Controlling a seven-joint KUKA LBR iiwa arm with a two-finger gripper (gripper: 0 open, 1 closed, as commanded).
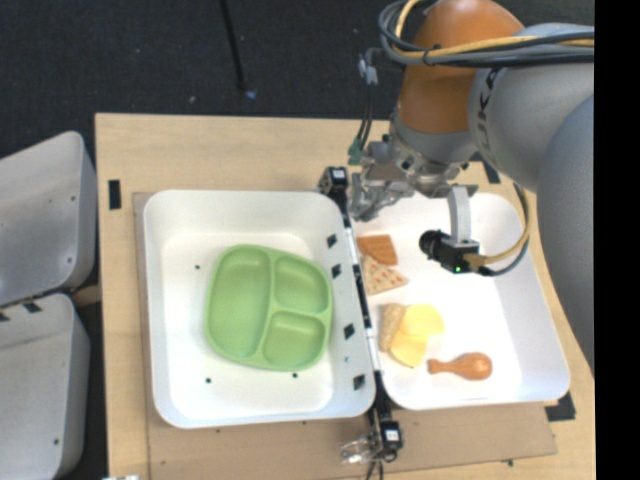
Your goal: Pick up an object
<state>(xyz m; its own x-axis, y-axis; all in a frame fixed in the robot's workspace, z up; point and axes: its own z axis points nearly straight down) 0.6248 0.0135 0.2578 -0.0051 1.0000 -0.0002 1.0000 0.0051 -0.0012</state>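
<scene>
Single fixed camera, mounted above the bench [120,138], looking down at a slant toward 12 o'clock. Medium range: both white bins fit in frame, left bin [165,268] centre-left, right bin [530,348] toward 3 o'clock. Arm [520,88] enters from 2 o'clock and looms large, being nearer the lens. Dark floor runs across 12 o'clock beyond the bench; bench front edge sits at 6 o'clock.
</scene>
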